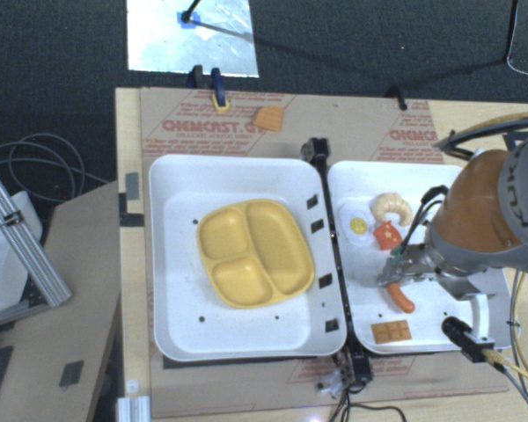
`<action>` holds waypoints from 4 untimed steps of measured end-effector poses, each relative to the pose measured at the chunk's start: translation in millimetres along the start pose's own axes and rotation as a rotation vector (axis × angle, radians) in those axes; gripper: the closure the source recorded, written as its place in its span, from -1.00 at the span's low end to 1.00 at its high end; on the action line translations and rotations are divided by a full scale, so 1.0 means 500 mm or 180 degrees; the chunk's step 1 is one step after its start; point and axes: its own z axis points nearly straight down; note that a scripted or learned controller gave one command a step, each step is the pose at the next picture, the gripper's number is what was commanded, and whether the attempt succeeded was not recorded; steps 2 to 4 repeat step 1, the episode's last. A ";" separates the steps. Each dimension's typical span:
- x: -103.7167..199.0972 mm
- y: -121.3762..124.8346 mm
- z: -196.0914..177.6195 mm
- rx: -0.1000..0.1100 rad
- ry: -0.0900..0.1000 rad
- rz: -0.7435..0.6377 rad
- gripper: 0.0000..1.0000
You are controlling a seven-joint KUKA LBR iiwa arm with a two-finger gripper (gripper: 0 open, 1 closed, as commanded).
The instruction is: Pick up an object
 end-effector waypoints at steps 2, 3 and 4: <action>0.154 0.048 -0.180 0.0012 -0.0003 -0.0028 1.00; 0.154 0.048 -0.180 0.0012 -0.0003 -0.0028 1.00; 0.154 0.048 -0.180 0.0012 -0.0003 -0.0028 1.00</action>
